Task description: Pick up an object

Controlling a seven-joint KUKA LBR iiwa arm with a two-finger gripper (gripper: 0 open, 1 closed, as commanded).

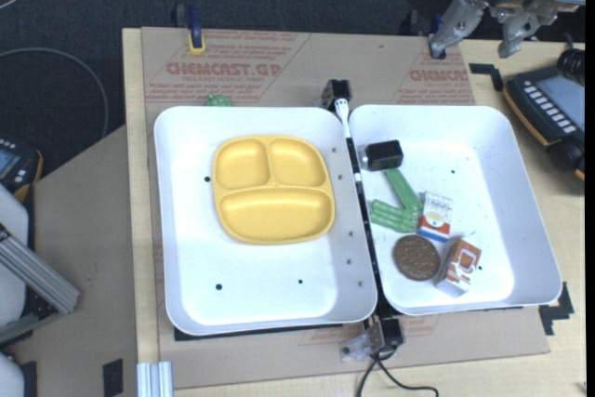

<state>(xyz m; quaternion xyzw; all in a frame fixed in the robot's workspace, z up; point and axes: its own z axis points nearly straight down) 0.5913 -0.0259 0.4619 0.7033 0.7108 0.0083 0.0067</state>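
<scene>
Hovering gripper (482, 25) above the bench's far edge, fingers spread, holding nothing.
Arm cut off at the frame's top; objects lie in the right bin (497, 130): black block (383, 154), brown disc (416, 258).

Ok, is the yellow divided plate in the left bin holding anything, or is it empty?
Empty. The yellow plate lies flat in the left bin, and all three of its compartments show bare yellow surface.

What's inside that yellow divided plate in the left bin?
Nothing is visible in the yellow divided plate: its three compartments show only bare yellow. It lies flat in the left bin, and whatever is beneath it is covered.
</scene>
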